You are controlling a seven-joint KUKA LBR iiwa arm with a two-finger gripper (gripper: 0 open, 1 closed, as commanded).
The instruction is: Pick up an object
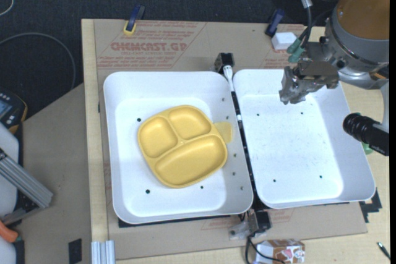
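Here the hand (296,94) hangs over the right bin's (309,157) far end

You have open floor across the right bin (309,151); the hand (292,94) hangs over its far left corner. In the left bin (124,195), the yellow divided plate (180,145) fills the middle, leaving narrow margins along the walls.

One fixed camera looks down aslant on both bins (117,133)
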